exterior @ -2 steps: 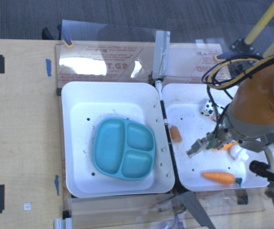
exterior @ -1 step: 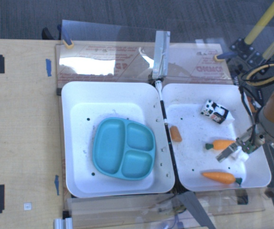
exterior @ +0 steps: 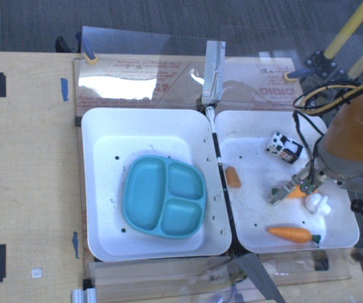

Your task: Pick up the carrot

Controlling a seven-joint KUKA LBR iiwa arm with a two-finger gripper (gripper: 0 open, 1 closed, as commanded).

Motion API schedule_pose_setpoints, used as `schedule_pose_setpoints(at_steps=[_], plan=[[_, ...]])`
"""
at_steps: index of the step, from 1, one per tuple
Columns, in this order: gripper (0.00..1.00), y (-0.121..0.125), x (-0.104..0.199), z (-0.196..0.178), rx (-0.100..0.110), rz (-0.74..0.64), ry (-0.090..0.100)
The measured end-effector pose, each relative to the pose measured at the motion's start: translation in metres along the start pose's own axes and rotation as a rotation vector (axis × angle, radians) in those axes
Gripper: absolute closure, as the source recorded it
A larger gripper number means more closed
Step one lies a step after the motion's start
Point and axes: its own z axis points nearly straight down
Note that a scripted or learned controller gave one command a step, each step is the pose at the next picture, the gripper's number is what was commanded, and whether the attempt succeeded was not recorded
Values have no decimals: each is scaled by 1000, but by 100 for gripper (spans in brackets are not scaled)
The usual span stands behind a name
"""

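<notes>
Pincer (exterior: 281, 194) hangs low in the right bin (exterior: 250, 223), just left of a small orange-and-white toy (exterior: 312, 197); whether it is clenched or released cannot be told. An orange carrot (exterior: 289, 233) lies flat near that bin's front edge, apart from the pincer, with an orange block (exterior: 233, 177) and a black-and-white toy (exterior: 284, 148) elsewhere in the bin. A blue divided plate (exterior: 164, 196) sits in the left bin (exterior: 99, 169).

two white bins sit side by side. the left bin (exterior: 99, 169) holds a teal divided plate (exterior: 164, 196). in the right bin (exterior: 250, 229), the carrot (exterior: 290, 233) lies near the front edge. the gripper (exterior: 281, 194) hangs above it, mid-bin. a black-and-white toy (exterior: 284, 147) sits further back, an orange piece (exterior: 233, 177) by the left wall.
</notes>
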Motion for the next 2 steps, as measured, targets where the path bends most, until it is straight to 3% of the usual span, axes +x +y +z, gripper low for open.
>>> schedule_pose_setpoints(at_steps=[1,2], plan=[[100,2,-1,-9,-4,0,-3],[100,44,42,-92,-1,30,2]])
